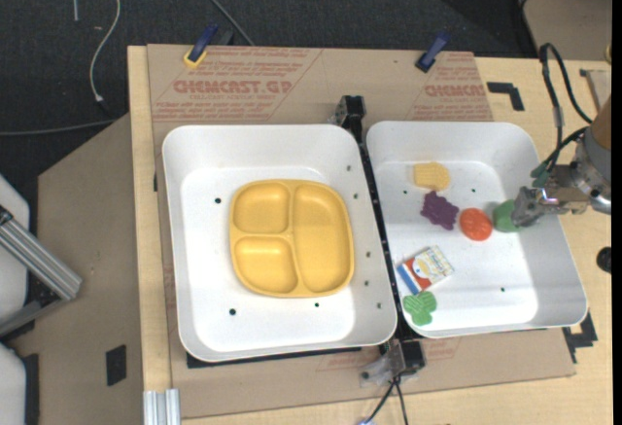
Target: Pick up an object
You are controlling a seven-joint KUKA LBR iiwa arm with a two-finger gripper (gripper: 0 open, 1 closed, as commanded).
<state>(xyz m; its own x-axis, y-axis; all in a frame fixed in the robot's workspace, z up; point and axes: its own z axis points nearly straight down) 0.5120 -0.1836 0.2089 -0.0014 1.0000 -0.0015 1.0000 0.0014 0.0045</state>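
Note:
Small objects lie in the right bin [544,301]: a yellow piece [431,176], a purple toy [439,210], an orange-red ball [475,225], a green round piece [505,216], a white printed packet [426,267] and a green ridged piece [420,306]. My gripper [533,203] reaches in from the right edge and sits low over the bin's right side. It is right beside the green round piece and seems to touch it. I cannot make out whether anything is held.
The left bin [190,219] holds a yellow divided plate [292,238]. A black clamp [351,109] sits between the bins at the back. Cables [556,92] run behind the right bin. Blue clips [432,51] pin the cardboard base.

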